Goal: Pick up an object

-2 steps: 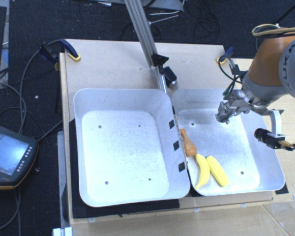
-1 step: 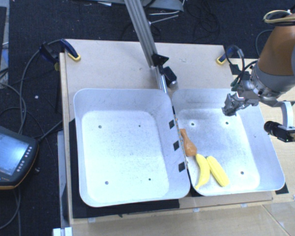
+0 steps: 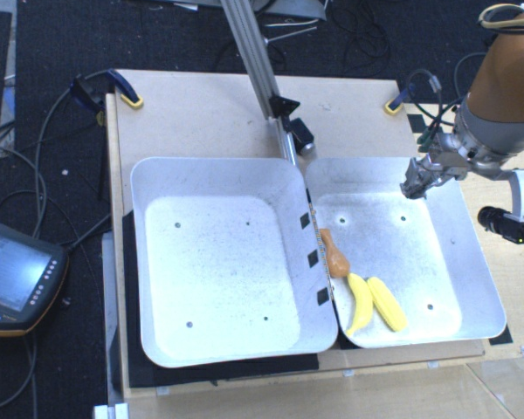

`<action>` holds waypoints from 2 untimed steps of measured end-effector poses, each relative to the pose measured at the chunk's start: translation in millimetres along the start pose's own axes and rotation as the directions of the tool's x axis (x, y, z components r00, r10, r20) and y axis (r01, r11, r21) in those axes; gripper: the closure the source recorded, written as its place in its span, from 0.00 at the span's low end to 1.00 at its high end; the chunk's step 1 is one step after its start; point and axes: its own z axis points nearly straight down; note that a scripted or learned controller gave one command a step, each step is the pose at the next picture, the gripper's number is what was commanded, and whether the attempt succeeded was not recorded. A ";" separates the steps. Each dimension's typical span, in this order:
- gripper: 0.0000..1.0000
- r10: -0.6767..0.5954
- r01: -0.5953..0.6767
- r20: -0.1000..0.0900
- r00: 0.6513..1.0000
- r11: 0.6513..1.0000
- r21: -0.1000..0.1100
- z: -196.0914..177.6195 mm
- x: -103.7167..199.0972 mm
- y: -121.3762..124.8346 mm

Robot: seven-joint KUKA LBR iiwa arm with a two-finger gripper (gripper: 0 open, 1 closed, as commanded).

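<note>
Near edge of the bench (image 3: 244,112): two shallow white bins sit side by side, their inner rims overlapping at the middle. Right bin (image 3: 458,260), near-left corner: two yellow banana-like pieces lie close together, the curved banana (image 3: 360,304) on the left and a shorter yellow piece (image 3: 388,304) just to its right, touching or nearly so. Just beyond them, against the right bin's left wall, lies an orange pear-shaped object (image 3: 334,256), its bulb end nearest the curved banana's upper tip; I cannot tell if they touch. Left bin (image 3: 148,234): floor shows only dark specks and small holes. Farther back, my pincer (image 3: 417,184) hangs over the far-right part of the right bin, well apart from the three objects and with nothing seen between its tips; whether it is apart or together I cannot tell, the tips being dark and small. My arm (image 3: 498,85) comes in from the right, orange band above the grey wrist. Far edge of the bench: a slanted metal rail (image 3: 255,51) meets the bins' junction, and yellow-tipped clamps (image 3: 122,90) grip the far corners. Off the bench, on the floor to the left, a handheld pendant (image 3: 13,278) with cables.
</note>
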 end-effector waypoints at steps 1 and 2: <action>1.00 -0.004 0.004 -0.001 1.000 1.000 0.002 -7.4 47.2 12.2; 1.00 -0.005 0.005 -0.001 1.000 1.000 0.002 -12.5 102.6 27.8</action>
